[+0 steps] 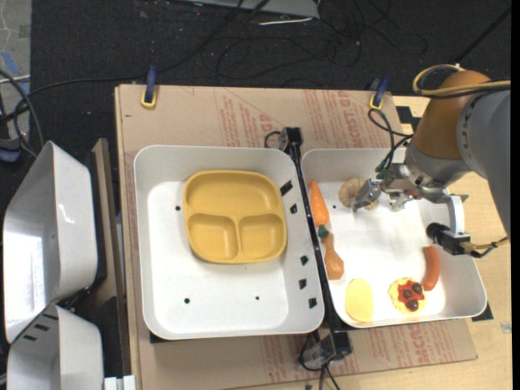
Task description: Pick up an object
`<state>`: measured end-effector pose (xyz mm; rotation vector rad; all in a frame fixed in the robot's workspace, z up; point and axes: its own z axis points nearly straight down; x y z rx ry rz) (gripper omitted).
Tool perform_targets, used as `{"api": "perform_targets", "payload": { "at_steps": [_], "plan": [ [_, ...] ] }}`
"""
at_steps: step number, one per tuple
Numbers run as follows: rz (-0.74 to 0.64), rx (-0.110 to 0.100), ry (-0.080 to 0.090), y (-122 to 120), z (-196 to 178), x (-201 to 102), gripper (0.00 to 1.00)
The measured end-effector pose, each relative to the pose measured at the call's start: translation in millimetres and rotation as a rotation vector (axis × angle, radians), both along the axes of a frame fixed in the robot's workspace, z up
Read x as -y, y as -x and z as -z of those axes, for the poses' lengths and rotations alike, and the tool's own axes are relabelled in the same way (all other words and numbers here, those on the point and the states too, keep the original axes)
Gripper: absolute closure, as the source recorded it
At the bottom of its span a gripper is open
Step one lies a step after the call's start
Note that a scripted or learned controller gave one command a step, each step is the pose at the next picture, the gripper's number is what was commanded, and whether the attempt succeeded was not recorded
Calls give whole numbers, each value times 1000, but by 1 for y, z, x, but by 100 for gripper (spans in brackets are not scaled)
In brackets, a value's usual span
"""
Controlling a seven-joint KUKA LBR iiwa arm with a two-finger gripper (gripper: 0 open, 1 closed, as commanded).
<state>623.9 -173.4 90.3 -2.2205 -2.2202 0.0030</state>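
Left bin (pixel 162 299): shallow white moulded plastic with rounded corners, holding one divided tray (pixel 236 216), mustard-yellow, three compartments, smooth and rigid-looking, lying flat toward the bin's 12 o'clock side. Right bin (pixel 471 295): same make, holding toy food. Along its 9 o'clock wall lies a carrot (pixel 319 204), orange, tapered, with a green stub at its lower end; just below it a drumstick-shaped piece (pixel 332 259), tan-orange, bulbous at one end. At 7 o'clock, a pale yellow oval (pixel 359 298), glossy and rounded, probably slippery. At 5 o'clock, a small flat yellow piece with red and dark toppings (pixel 407 293); just beside it at 4 o'clock, a sausage (pixel 431 268), orange-red, cylindrical, lying nearly upright in the frame. At 11 o'clock, a beige lumpy item (pixel 353 191), the likely target, as the gripper (pixel 367 197) sits at its right edge, touching or nearly so. Whether the fingers are spread or closed cannot be told, and no object is visibly between them. Judged handling: all pieces look like light, hollow plastic, stiff and not fragile; the beige item's uneven surface should give purchase if taken across its narrowest width, though it may skid on the smooth bin floor.
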Motion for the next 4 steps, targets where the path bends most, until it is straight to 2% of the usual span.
{"api": "perform_targets", "payload": {
  "at_steps": [1, 3, 4],
  "plan": [
    [-1, 5, 1, -1, -13, 0, 100],
    [-4, 9, 2, -3, -115, -9, 100],
    [-7, 3, -2, 5, -129, -63, 100]
  ]
}}
